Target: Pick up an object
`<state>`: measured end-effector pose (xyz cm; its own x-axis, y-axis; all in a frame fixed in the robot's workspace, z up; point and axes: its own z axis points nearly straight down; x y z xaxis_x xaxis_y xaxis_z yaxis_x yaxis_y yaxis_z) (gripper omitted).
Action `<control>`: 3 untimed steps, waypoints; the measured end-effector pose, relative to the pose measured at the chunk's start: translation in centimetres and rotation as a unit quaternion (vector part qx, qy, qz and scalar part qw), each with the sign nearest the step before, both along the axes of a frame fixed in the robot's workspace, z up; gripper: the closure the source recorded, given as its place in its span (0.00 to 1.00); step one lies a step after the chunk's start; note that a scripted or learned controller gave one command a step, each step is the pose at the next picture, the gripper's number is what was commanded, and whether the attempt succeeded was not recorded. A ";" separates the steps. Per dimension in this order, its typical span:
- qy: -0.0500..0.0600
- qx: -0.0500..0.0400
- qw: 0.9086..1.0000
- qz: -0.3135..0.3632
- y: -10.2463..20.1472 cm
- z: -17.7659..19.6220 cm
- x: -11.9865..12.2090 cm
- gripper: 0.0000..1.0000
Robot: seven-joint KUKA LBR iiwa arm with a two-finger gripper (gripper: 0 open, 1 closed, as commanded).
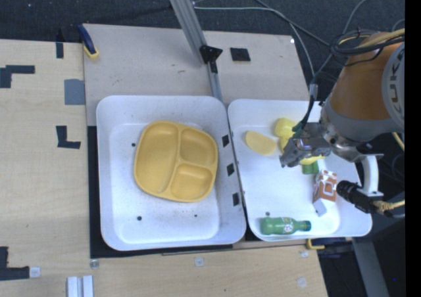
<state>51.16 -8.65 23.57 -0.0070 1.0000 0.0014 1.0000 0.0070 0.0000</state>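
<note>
My gripper (294, 155) hangs over the right bin (276, 197), near its middle right, with the grey and orange arm coming in from the right. Just left of it lies a pale yellow flat piece (260, 142). A yellow round object (284, 127) sits above the gripper, partly hidden by it. A yellow-green item (310, 167) peeks out right beneath the gripper body. A small brown and white packet (325, 188) lies to the lower right. A green bottle (284, 226) lies on its side near the bin's front edge.
The left bin (112, 158) holds a yellow divided plate (176, 160). A metal pole (187, 13) slants down to the gap between the bins. Black cables (296, 26) run across the back right. A blue and yellow clamp (87, 41) sits at the back left.
</note>
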 end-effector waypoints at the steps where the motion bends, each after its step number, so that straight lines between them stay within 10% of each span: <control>1: 0.001 0.000 1.000 0.000 5.5 0.7 1.1 1.00; 3: 0.001 -0.001 1.000 -0.001 15.6 -1.8 2.7 1.00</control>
